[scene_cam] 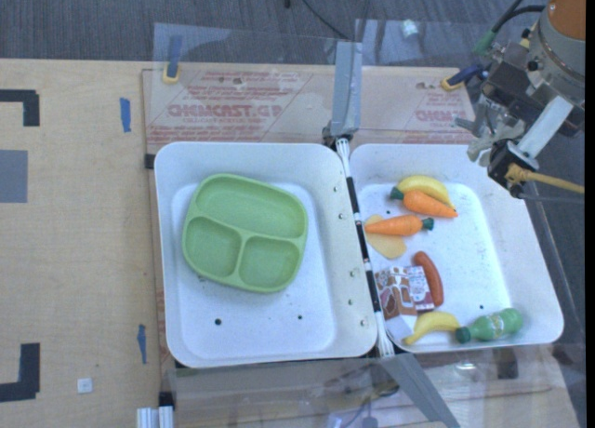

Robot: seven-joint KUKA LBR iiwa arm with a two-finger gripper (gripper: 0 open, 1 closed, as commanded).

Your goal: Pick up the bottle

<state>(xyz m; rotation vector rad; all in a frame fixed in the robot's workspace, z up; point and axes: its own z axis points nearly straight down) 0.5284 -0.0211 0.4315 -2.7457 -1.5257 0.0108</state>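
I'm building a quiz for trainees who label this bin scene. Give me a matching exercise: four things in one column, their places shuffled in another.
Things:
1. green bottle
2. green divided plate
3. sausage
4. upper banana

Places:
A. in the left bin
B. top of the right bin, next to a carrot
C. bottom right corner of the right bin
D. right bin, beside the printed packet

Pairs: 1-C; 2-A; 3-D; 4-B
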